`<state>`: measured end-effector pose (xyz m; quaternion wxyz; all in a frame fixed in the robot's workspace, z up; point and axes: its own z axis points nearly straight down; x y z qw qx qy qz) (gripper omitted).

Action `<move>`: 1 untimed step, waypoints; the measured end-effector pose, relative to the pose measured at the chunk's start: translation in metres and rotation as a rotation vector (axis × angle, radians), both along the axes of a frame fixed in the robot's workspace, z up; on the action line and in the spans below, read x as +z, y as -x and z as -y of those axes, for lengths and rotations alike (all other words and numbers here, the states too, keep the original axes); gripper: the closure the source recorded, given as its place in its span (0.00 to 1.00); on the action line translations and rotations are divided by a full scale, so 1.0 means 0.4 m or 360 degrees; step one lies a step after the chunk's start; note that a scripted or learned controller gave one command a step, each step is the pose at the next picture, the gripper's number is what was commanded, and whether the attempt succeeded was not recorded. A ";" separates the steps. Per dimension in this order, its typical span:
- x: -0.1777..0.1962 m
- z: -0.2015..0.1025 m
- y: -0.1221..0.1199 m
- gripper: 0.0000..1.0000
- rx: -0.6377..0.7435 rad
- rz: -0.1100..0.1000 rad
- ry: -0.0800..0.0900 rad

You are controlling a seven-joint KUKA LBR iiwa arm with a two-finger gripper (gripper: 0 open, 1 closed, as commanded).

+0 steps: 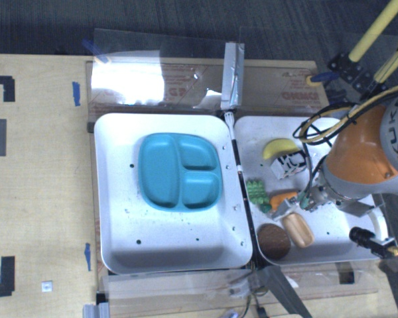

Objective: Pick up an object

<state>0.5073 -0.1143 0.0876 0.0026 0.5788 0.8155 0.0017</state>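
— Orange is what you want to look at first: a small orange piece [283, 198] lies in the right bin [331, 240], touching the claw [304, 203] on its left side.

— Is the claw holding it?

— You cannot tell. The claw's tip is down among the objects and the arm [361, 158] covers it from above, so whether it is spread or closed is hidden from you.

— What else lies around the claw?

— Just below it, a tan cylinder [297, 229]; below and to the left of that, a dark brown round thing [274, 240] near the bin's lower corner. Left of the claw, past the orange piece, a green object [257, 193]. Above and to the left, a yellow banana [280, 148] with a small white-and-black item [290, 165] just under it.

— And further out?

— Well to the left of the claw, you see the left bin [119, 197] carrying a blue divided plate [179, 171]. Both bins sit side by side on the desk [33, 197].
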 end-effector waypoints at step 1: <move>0.030 0.003 -0.006 1.00 -0.0005 0.0014 0.0003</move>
